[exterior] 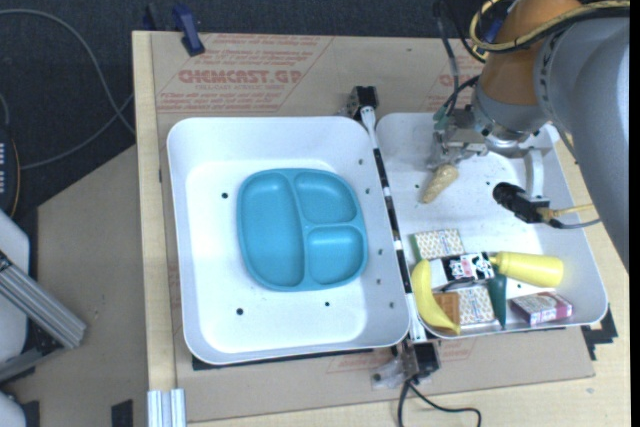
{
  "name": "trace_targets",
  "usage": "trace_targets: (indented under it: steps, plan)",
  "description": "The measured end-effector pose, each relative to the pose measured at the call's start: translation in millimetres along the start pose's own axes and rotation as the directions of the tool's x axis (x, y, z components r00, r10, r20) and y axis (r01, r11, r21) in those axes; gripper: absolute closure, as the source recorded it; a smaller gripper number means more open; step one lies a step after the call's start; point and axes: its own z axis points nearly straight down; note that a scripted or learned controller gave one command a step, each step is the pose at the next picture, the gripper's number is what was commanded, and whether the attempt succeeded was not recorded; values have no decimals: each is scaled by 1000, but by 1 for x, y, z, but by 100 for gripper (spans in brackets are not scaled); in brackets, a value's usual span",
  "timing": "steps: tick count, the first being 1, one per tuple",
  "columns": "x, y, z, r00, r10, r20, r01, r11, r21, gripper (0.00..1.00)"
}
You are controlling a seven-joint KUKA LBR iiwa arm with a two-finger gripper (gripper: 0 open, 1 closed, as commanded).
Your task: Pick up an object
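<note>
Gripper (448,153) hangs over the right bin (400,137), just above a tan cone-shaped object (438,183) — can't tell if it's released or clenched. Cone lies tilted on the bin floor, apart from the pile toward the bin's near end: banana (430,297), yellow bottle (527,267), small boxes. Left bin (200,205) holds a blue divided plate (300,227).
</note>
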Motion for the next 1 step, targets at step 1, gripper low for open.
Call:
trace_targets:
  steps: [1]
  plan:
    - [0, 1, -10, 1000, 0, 1, 0, 1000, -3, 100]
